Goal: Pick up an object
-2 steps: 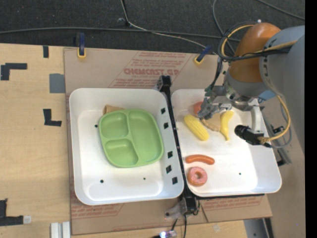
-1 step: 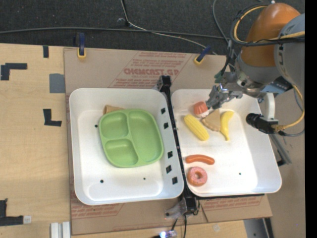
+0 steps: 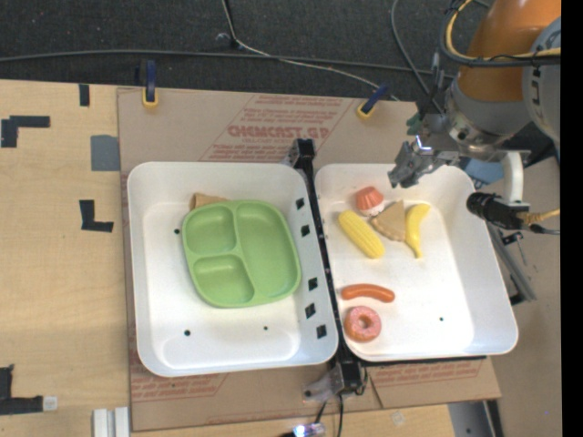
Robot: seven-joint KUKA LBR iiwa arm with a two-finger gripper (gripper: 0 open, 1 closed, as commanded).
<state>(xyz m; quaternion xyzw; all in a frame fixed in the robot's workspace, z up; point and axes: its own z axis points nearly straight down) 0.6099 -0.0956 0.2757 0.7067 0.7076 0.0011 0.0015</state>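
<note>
The gripper hangs over the far edge of the right bin, just above the rim, with nothing between its fingers; whether they stand apart or together I cannot tell, as the view is too coarse there.

In the right bin, toward its far half, lies a cluster of toy foods: a corn cob slanting toward the middle, a small red-and-white piece near the far edge, a tan wedge touching the corn's right side, and a banana just beside the wedge. Nearer the front edge lie a sausage and, just in front of it, a pink doughnut, close to the bin's left wall.

The left bin bears a green divided plate with three compartments; a brown corner of something shows at the plate's far-left edge, partly hidden under it.

Both bins rest on a cardboard sheet printed in red; the largest line seems to read "CHEMCAST GP", though the smaller print below is too blurred to make out. Two clamps hold the sheet's far edge.
</note>
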